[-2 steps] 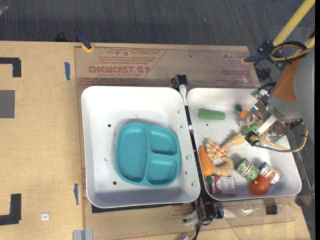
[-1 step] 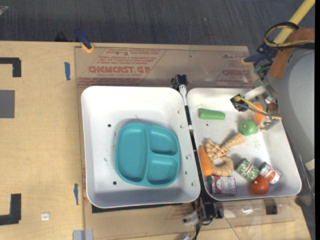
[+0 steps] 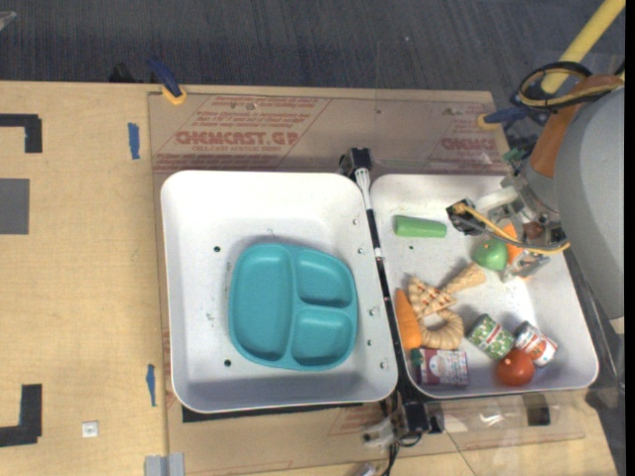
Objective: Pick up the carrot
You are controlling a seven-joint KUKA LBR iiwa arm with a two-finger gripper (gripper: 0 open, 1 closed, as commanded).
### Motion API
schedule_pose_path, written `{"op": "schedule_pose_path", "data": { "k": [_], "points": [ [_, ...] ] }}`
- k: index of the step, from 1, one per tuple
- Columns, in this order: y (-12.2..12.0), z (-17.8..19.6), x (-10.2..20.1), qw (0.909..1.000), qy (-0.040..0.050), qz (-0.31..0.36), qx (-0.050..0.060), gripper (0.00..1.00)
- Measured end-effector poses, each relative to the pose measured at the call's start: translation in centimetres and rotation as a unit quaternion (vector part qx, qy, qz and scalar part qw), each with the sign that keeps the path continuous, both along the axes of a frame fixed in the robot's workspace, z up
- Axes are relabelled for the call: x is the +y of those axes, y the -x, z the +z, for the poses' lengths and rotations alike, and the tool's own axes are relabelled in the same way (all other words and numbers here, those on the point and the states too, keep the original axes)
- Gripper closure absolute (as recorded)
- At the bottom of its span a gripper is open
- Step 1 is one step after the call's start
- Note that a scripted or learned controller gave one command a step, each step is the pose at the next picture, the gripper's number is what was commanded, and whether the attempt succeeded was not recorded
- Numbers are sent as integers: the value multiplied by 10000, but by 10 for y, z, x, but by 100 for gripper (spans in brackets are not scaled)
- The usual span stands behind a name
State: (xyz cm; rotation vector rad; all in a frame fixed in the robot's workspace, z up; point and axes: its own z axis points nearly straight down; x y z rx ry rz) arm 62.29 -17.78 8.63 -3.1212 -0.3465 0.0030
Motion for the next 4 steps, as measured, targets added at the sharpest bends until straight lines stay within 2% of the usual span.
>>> {"op": "schedule_pose_path", "data": {
  "k": [1,2,3,4],
  "points": [
    [29,1,-9,10000,-2,85,-10,0],
    [28,13,-9,9999,11,111,-23,100],
    [65,101,99,9966,-22,817,-34,100],
    [68,98,95,9969,-10,784,6,0]
  ]
}}
